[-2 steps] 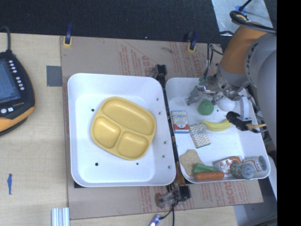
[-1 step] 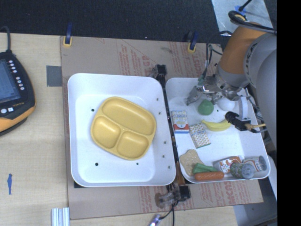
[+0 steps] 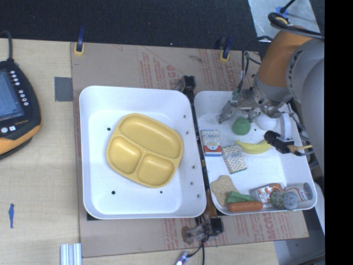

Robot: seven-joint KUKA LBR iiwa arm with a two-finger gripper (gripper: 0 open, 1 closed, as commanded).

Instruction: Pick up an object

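My gripper (image 3: 236,114) hangs over the far part of the right bin (image 3: 205,101), open, with nothing between its fingers. A green ball (image 3: 241,127) lies just in front of it, close to the fingertips. A yellow banana (image 3: 253,146) lies beside the ball, and a white round thing (image 3: 267,123) sits to the ball's right. Nearer the bin's left wall are a small red and white carton (image 3: 210,141) and a patterned packet (image 3: 234,159). At the front lie a slice of bread (image 3: 222,186), a green vegetable (image 3: 238,196), a carrot (image 3: 244,206) and a labelled bottle (image 3: 281,195).
The left bin (image 3: 94,197) holds a yellow divided plate (image 3: 144,149). A teach pendant (image 3: 14,109) lies on the bench at the far left. The arm's orange band (image 3: 278,57) and grey body (image 3: 309,87) stand over the right bin's far right corner.
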